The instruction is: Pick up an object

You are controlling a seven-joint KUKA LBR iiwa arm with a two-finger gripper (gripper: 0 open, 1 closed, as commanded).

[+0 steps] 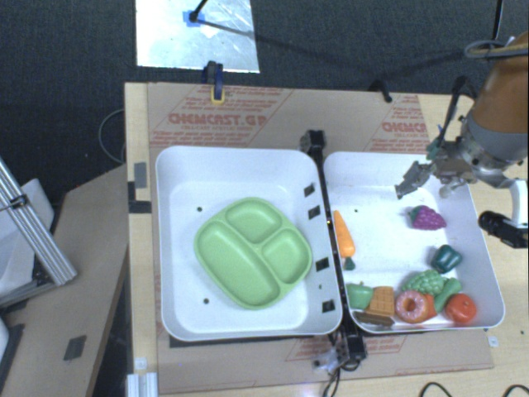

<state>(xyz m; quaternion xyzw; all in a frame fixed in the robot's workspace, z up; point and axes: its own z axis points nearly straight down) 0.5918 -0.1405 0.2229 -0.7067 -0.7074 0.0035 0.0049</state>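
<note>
Right bin (364, 168): upper-left floor lay open. Toys crowded its near edge; carrot (343, 236) lay just beside the divider; grapes (427, 217) sat near the tool (431, 180).

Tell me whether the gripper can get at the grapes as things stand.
Probably yes. The gripper hangs open over the right bin, just up and left of the grapes, which lie alone on bare floor, apart from the pepper.
</note>
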